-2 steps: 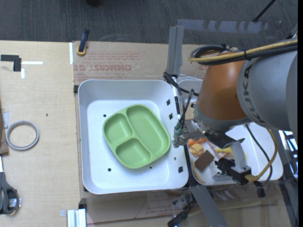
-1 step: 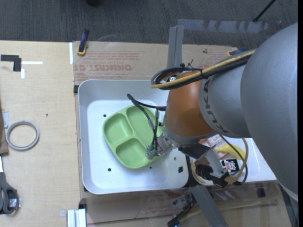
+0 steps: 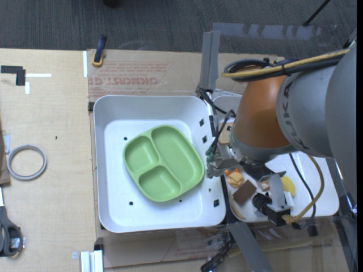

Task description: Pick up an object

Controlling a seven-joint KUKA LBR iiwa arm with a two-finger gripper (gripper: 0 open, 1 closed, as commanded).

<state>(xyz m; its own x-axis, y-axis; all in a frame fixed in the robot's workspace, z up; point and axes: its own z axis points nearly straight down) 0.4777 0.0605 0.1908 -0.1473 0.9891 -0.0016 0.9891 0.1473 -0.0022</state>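
Arm: the grey KUKA arm [image 3: 317, 112] with its orange band [image 3: 262, 113] reaches in from the right and hangs over the right bin, covering most of it
Gripper: the gripper [image 3: 224, 169] sits low over the left part of the right bin, close to the wall between the two bins; whether it is wide or narrow I cannot tell, as the wrist hides it from above
Left bin: the white left bin [image 3: 108, 169] holds a green divided plate [image 3: 164, 163] with three compartments, lying flat and turned at a slant, its right edge near the bin's right wall
Right bin: the white right bin [image 3: 323, 200] shows small things beside the wrist: a brown block [image 3: 244, 192], a yellow piece [image 3: 288, 186] to its right, and an orange-and-pale piece [image 3: 234, 178] just beside the gripper
Bench, left: a grey ring [image 3: 26, 162] lies on the wooden top, well apart from the bins
Bench, far: a blue and yellow clamp [image 3: 100, 51] sits at the far edge of the cardboard
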